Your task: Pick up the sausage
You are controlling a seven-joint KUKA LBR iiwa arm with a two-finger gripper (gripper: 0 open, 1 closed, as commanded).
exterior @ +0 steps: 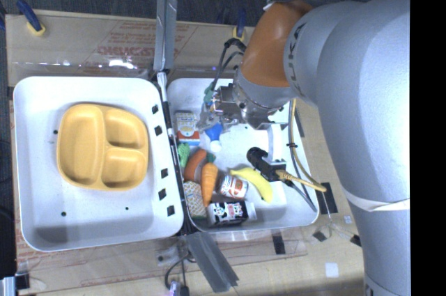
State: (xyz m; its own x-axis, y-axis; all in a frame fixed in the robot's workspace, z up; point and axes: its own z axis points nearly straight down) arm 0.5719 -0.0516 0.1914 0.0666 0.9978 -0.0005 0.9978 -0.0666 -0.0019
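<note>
Approach step: gripper (217, 122) hung over the right bin (301, 216), w/ the sausage (194, 161) just below-left, not grasped. Couldn't tell its state. Next, I judged, it needed to shift toward the sausage & descend, avoiding the carrot (210, 179).

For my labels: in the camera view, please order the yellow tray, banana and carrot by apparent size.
1. yellow tray, clearly the largest
2. banana
3. carrot
Banana and carrot look close in size, so their order is uncertain.

A yellow divided plate (103, 145) lies in the left bin (42, 218). In the right bin (300, 214), the gripper (217, 110) hangs above a sausage (194, 161), which touches a carrot (210, 180) beside a banana (254, 182).
</note>
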